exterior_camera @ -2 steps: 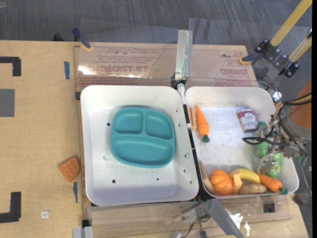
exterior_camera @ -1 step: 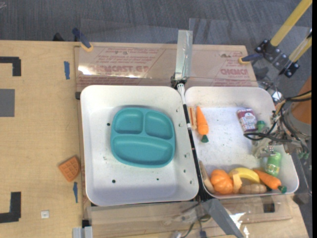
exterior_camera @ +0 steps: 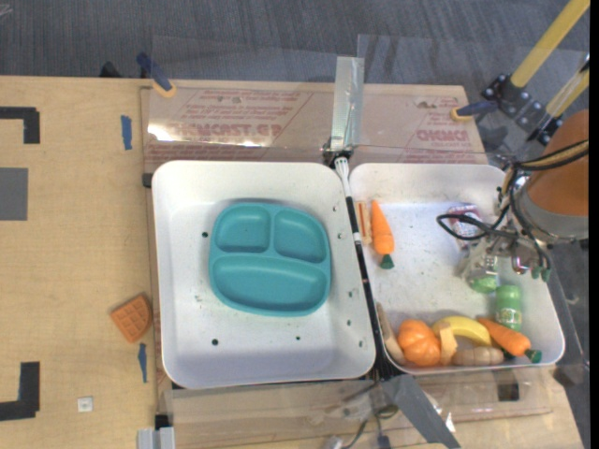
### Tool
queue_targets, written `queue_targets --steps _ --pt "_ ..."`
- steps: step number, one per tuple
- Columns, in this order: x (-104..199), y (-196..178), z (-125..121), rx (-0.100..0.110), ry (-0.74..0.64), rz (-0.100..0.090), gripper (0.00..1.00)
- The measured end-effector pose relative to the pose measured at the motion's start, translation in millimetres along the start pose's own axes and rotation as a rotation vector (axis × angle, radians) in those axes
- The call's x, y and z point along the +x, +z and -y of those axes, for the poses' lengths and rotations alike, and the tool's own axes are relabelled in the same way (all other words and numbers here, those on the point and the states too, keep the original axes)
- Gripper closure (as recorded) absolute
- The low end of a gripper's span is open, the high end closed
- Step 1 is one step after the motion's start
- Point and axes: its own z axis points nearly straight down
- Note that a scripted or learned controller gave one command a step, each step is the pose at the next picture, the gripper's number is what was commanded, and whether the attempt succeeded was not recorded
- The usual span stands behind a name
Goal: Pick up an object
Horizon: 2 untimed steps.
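A single fixed camera looks down at a slant from above the bench, taking in both the left shallow white plastic bin point(exterior_camera: 178, 279) and its right-hand neighbour whole.

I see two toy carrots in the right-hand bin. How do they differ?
The upper carrot lies alone beside the bin's left wall, nearly lengthwise along it, its green tip toward the camera. The lower carrot lies slanted in the near right corner, touching a yellow banana in a crowded cluster, its green tip toward the right wall. Both are orange with green ends and look similar in size.
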Motion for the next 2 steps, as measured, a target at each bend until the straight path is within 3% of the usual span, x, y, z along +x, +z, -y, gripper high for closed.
queue_targets --steps 1,2 --pt "40.8 -0.6 12.3 0.0 0.339 -0.001 1.0" --pt "38.3 -12.4 11.6 0.0 0.337 0.007 1.0"
